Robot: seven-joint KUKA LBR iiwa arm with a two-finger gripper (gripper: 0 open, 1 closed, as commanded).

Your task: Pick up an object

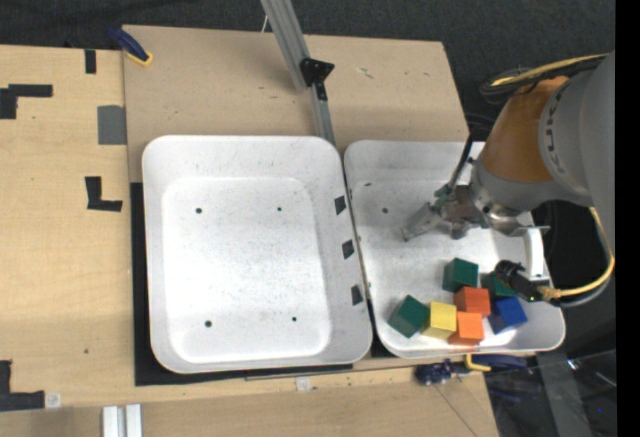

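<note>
Your gripper (420, 222) hovers in the right bin (400, 165), fingers slightly spread and pinching nothing. The blocks (455, 305) cluster just beyond it, toward the bin's near corner.

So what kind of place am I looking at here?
Probably a robotics lab test bench: a robot arm reaches over two shallow white bins, one holding small coloured blocks, all set on a plywood bench marked with tape.
</note>
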